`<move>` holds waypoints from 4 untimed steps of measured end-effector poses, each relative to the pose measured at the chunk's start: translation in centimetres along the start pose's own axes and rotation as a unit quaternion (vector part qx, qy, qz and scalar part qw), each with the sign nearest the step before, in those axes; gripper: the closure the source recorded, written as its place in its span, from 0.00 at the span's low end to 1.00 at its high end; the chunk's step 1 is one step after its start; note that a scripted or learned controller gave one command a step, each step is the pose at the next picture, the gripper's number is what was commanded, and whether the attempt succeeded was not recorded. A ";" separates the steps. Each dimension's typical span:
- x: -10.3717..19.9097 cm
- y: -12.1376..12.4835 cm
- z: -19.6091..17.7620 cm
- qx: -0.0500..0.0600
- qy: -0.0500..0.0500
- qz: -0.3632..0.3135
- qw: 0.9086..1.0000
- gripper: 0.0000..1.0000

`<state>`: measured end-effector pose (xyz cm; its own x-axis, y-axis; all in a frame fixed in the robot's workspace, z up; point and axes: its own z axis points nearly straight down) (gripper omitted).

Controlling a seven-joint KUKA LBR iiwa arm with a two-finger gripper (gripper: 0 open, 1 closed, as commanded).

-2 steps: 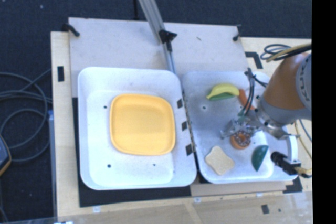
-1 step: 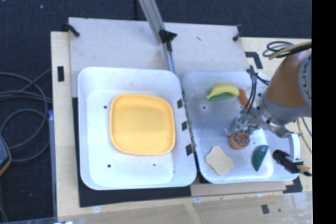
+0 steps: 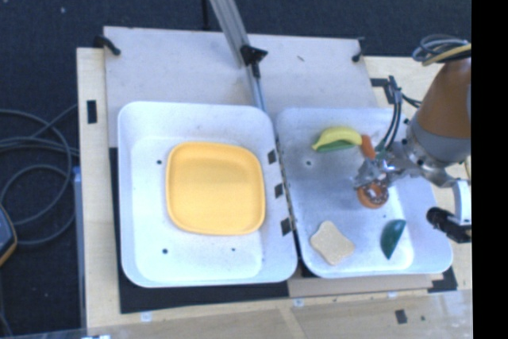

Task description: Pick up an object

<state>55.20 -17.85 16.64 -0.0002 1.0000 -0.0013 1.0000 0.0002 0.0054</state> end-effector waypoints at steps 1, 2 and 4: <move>0.6 -0.6 -5.1 0.000 0.000 0.000 1.000 1.00; 0.5 -0.5 -9.1 0.000 0.000 0.000 1.000 1.00; 12.4 1.2 -9.4 0.002 0.001 -0.002 1.000 1.00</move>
